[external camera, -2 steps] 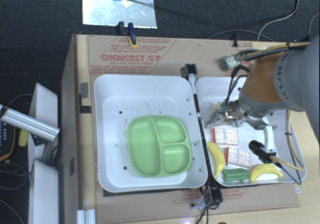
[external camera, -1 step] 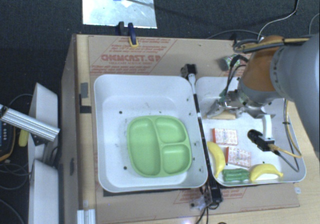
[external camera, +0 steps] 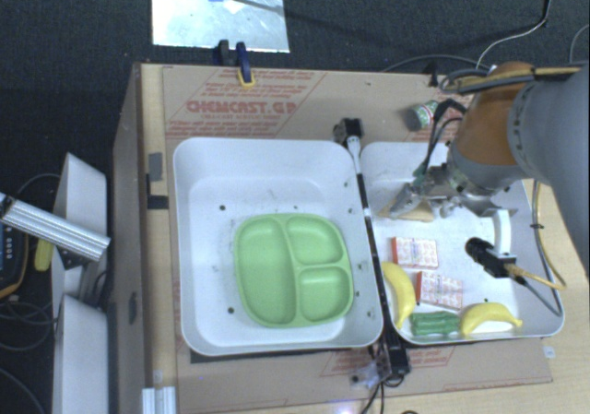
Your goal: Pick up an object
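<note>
The grey arm [external camera: 546, 126] is seen reaching in from the right, its orange band [external camera: 487, 131] lying over the far right part of the right bin [external camera: 389, 161]. The claw [external camera: 430, 189] is lowered into the upper left part of that bin, just above a pale wedge-shaped object [external camera: 415, 211]. The claw is seen very close to the wedge, perhaps touching it. How far the claw is open cannot be told, and no object can be seen gripped in it.

The other loose objects are gathered in the near half of the right bin. Two red-and-white packets [external camera: 415, 253] [external camera: 441, 290] are laid near the middle, one just below and right of the other. A banana [external camera: 400, 290] is placed along the bin's left wall, beside the lower packet. A green cylindrical object [external camera: 435, 324] is laid along the near wall, with a second banana [external camera: 489, 315] just to its right.

In the left bin [external camera: 198, 218] a green divided plate [external camera: 293, 269] with three compartments is set flat, toward the near right corner.

Both bins are carried on a counter covered by a brown sheet [external camera: 249, 103] printed in red. A small greenish object [external camera: 424, 114], too small to be identified, is seen on that sheet beyond the right bin.
</note>
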Controlling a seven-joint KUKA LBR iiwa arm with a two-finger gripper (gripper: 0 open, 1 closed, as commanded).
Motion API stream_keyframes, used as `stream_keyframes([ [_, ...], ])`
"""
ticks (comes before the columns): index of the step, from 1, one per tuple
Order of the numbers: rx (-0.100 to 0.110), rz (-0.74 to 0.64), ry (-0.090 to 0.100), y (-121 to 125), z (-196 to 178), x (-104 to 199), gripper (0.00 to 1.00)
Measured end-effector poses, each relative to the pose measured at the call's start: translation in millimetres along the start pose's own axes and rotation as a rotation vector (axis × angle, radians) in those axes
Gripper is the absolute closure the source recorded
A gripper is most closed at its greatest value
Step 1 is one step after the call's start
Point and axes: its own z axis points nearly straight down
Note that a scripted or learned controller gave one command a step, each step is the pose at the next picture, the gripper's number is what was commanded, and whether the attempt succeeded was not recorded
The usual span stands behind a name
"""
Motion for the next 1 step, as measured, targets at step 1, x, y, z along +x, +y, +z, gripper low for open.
stream_keyframes([
  [1, -0.009, -0.001, 0.0, 3.0, 8.5, -35.8, 0.0],
])
